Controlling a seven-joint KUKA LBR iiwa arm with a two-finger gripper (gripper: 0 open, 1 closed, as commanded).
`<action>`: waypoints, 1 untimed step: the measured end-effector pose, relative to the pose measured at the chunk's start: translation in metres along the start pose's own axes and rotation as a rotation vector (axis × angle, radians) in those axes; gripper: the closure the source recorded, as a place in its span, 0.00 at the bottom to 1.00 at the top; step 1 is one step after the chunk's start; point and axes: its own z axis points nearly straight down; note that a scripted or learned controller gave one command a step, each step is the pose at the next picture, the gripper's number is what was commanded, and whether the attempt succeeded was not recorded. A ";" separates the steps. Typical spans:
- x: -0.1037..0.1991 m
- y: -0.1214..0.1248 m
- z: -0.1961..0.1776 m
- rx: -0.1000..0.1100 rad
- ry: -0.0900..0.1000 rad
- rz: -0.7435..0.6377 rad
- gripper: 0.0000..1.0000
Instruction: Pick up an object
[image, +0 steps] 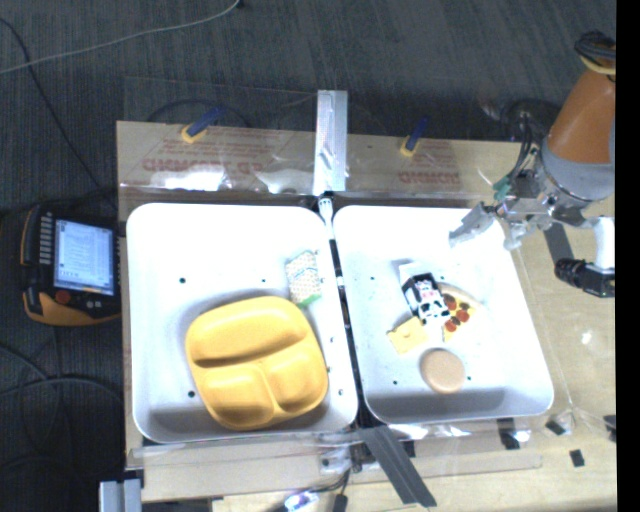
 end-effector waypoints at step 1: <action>0.031 -0.062 0.126 -0.007 0.000 0.120 0.00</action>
